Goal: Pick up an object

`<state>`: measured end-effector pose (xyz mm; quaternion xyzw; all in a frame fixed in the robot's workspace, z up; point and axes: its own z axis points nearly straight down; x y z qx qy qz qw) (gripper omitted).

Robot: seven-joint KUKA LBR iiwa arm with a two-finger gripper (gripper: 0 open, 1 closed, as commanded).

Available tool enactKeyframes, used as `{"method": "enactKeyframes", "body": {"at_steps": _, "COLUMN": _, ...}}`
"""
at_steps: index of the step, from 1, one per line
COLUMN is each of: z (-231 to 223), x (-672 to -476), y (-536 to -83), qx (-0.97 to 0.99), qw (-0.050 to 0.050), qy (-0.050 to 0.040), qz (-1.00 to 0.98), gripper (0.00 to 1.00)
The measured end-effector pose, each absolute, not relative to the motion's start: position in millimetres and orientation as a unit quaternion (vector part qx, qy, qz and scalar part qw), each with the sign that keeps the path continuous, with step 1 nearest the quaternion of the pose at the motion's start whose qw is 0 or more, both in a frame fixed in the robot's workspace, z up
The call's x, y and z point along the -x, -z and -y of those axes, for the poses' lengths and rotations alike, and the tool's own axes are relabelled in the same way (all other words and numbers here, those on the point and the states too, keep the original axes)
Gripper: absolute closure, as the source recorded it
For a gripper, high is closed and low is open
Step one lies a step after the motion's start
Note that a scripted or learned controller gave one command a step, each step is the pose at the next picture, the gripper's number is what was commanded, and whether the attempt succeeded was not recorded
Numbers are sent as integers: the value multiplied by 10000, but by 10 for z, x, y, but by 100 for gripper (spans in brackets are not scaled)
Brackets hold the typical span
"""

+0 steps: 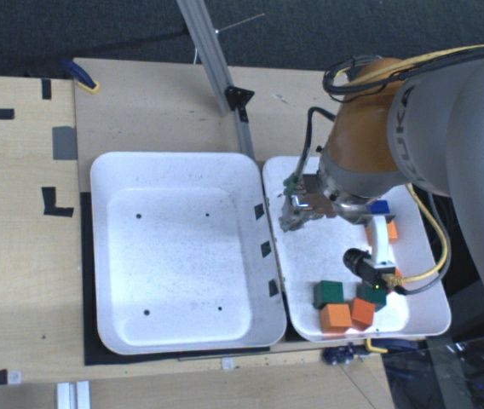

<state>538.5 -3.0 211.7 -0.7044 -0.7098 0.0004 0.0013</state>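
The gripper [296,212] is seen low over the right bin [429,318], near its left wall; whether it is open or closed cannot be told. A green block [328,293] and two orange blocks [337,317] are clustered at the bin's near end, apart from the gripper.

Arm [446,118] runs off the right edge and hides the right bin's [306,313] back part. Blue block [379,206], right of the gripper [297,211], shows just a corner; finger gap too blurred to tell.
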Motion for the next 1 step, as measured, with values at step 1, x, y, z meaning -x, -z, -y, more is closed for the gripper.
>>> {"method": "enactKeyframes", "body": {"at_steps": 1, "z": -540, "x": -5467, "y": -2057, "qx": 7042, "qw": 14, "qy": -3, "qz": 7100, "gripper": 100}}
